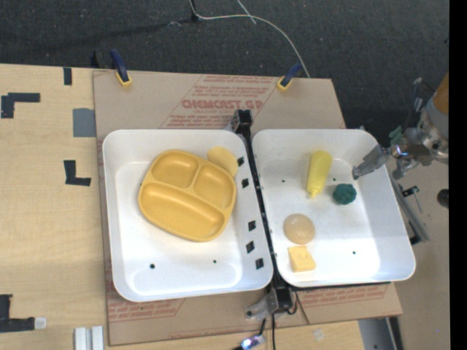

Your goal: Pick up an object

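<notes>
Up top, you can read red print on the cardboard sheet (219, 97) under the bins: "CHEMCAST GP" is roughly legible, while the smaller lines around it are too blurred to make out. Two blue and yellow clamps (119, 67) pin that sheet at its far edge, on the table (44, 217).

Your end effector (379, 159) sits over the right rim of the right bin (379, 257), reaching in from the right. One grey finger (367, 165) slants down toward the bin floor; you cannot tell from this angle whether the fingers are spread or closed, and nothing shows between them.

Inside the right bin you have a yellow bottle (318, 172) lying near the middle, a dark green ball (344, 193) just beside its lower end and nearest the end effector, a pale round piece (299, 228) lower down, and a yellow block (301, 258) near the front edge. The right half and front right corner of that bin floor are bare, giving room to move.

In the left bin (124, 268), a yellow divided plate (188, 194) fills the centre, with a small yellow round piece (222, 158) touching its far right edge. Open floor runs along that bin's front.
</notes>
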